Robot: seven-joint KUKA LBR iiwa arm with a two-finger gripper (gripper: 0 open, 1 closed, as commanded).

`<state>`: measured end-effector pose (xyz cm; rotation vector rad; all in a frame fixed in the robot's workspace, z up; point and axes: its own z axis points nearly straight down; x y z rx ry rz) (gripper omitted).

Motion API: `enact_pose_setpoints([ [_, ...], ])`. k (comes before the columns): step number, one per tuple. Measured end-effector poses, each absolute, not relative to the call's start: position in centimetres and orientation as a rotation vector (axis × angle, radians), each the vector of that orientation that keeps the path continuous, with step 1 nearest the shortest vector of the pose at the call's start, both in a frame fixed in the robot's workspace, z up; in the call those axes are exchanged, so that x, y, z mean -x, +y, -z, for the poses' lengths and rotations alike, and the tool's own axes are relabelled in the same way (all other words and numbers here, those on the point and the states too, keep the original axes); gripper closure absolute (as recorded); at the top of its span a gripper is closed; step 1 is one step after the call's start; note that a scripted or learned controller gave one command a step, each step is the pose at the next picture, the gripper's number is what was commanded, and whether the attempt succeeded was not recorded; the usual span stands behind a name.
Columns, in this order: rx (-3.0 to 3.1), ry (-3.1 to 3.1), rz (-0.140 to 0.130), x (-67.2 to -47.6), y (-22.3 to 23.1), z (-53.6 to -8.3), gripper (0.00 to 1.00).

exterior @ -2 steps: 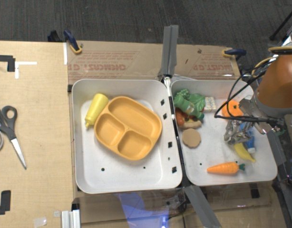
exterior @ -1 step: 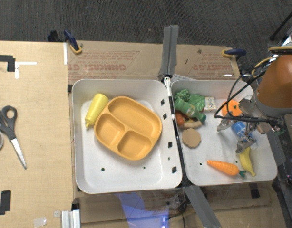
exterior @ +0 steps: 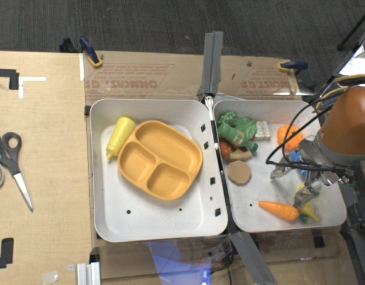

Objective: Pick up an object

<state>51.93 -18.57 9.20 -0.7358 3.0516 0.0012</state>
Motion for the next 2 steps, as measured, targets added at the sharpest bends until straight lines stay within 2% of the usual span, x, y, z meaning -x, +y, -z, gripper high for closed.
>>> enact_pose_setpoints([
  [1,0.498,3.097,-0.001,-58.4,-10.9,-9.3,0.00],
  [2,0.591,3.084,-0.001,-52.0,-12.9,-9.2,0.00],
])
